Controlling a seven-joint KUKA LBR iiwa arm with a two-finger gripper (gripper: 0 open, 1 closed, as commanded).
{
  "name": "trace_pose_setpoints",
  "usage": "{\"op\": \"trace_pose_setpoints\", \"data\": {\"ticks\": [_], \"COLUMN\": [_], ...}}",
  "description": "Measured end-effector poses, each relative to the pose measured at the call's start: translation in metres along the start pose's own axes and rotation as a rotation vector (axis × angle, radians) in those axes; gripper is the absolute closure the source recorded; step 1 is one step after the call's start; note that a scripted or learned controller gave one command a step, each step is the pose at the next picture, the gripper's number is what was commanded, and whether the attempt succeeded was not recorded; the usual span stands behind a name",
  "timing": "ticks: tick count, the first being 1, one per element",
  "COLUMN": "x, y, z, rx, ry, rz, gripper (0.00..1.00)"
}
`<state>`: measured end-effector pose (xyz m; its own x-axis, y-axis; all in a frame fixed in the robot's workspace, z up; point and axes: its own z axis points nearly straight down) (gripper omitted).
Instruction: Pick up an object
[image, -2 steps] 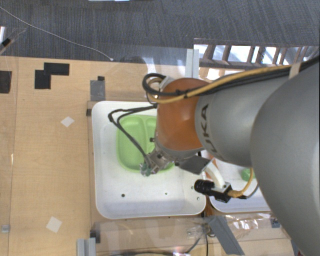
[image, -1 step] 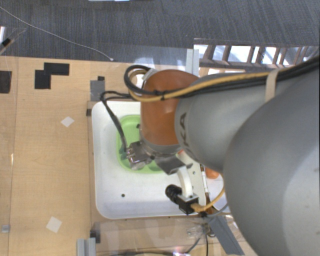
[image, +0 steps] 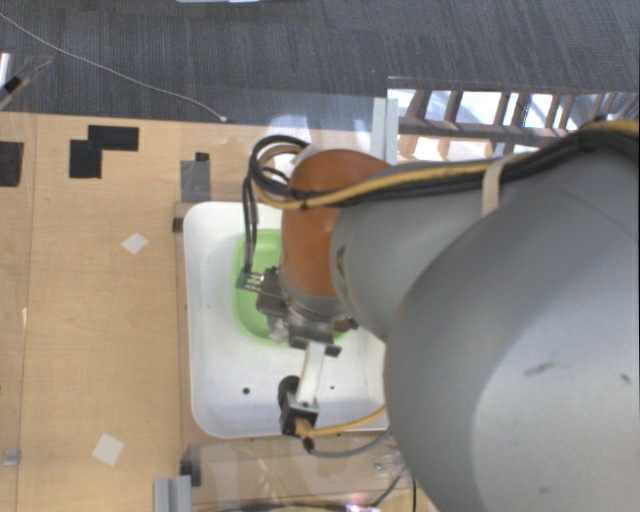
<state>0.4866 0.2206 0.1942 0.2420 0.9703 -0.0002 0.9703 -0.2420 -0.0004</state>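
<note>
Grey arm housing (image: 520, 330), nearest the lens, hides the fingers, so their state cannot be told; the orange band (image: 320, 230) and wrist hang over a green object (image: 250, 295) lying in the white bin (image: 215, 390). A sound pick would likely need the wrist centred squarely on the green object before closing. Around the bin lie the wooden bench (image: 90, 330), black markers (image: 100, 150) and dark carpet (image: 300, 40).
</note>
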Motion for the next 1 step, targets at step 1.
{"op": "trace_pose_setpoints", "data": {"ticks": [1], "x": [0.0157], "y": [0.0037], "z": [0.0163], "rx": [0.0], "ry": [-0.001], "rz": [0.468], "gripper": [1.0]}}
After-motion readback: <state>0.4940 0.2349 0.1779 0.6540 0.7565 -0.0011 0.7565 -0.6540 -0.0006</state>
